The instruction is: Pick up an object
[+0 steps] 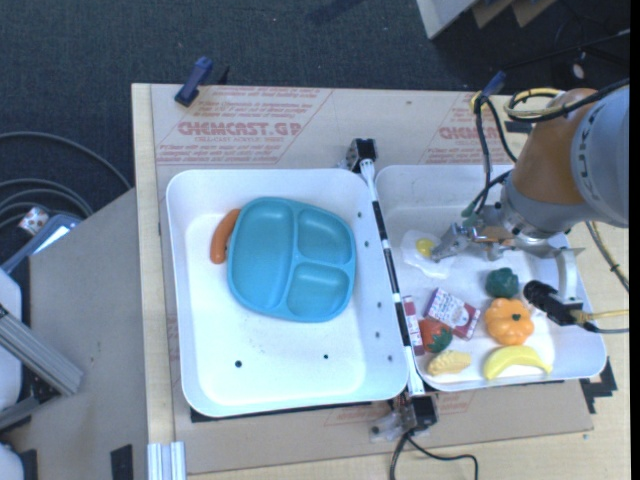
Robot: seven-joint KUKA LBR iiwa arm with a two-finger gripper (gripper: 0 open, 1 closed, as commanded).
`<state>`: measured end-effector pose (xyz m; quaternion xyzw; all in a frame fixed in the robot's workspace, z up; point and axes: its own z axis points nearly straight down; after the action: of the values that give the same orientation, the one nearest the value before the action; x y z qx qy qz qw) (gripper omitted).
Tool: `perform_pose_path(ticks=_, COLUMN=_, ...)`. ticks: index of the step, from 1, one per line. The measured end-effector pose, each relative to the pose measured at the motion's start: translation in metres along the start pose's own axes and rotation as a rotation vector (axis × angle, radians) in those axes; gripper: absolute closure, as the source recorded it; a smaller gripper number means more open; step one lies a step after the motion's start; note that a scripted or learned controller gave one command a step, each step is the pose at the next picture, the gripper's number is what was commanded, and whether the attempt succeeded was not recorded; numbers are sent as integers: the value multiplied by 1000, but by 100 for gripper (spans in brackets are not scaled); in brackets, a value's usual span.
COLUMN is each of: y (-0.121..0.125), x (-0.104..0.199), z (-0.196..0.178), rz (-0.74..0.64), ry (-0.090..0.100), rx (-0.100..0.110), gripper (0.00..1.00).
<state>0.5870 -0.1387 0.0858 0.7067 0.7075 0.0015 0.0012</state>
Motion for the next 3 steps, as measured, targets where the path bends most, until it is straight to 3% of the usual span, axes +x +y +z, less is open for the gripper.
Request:
perform_pose_path(ticks=1, y=78, x=41, z=1, rz=1, ry=-1, rx=5, gripper=0)
perform_pose_path(ticks=2, y=46, x=40, z=1, rz=1, ry=0, rx=7, gripper=0)
perform_pose_path(ticks=3, y=63, x=46, z=1, rz=0, ry=-1, rx=3, gripper=0)
